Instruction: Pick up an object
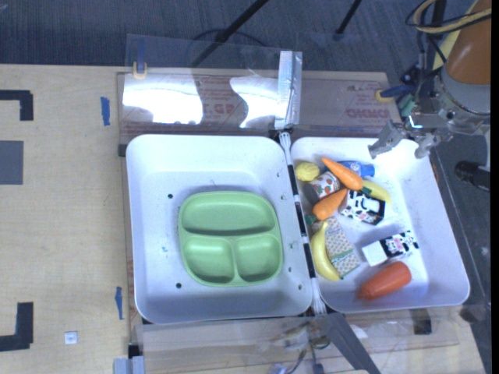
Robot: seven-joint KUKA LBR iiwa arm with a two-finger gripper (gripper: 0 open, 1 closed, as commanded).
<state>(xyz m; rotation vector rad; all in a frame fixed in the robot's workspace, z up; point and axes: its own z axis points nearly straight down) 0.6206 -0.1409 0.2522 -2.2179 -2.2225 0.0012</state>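
**Approach phase: nothing gripped, target still to be committed**

The two-finger grey metal claw (407, 139) is seen at the far right corner of the right shallow white plastic bin (446, 244), with its fingers splayed apart and nothing between them. It sits at the bin's rim, apart from every item.

Candidates all lie in the right bin. Nearest the claw: a long orange toy carrot (343, 172) lying slantwise, a small blue piece (364, 167) just beyond it and a yellow lemon-like toy (306, 171) to its left. A second, stubbier orange carrot (329, 203) is touching a black-and-white patterned block (360, 207). That far cluster is judged too crowded for a clean pinch.

Better pick, as a judgement: the red-orange rounded toy pepper (385, 280) near the bin's near edge, with free space around it. The small black-and-white cow-print cube (395, 245) is close by, so the descent should be centred on the pepper and the fingers closed across its short axis.

The yellow toy banana (320, 252) is pressed along the left wall and overlaps a checked card-like piece (341, 245); a finger would likely be blocked by the wall.

The left white bin (148, 232) holds a green three-compartment plastic tray (230, 237); it is not needed here.
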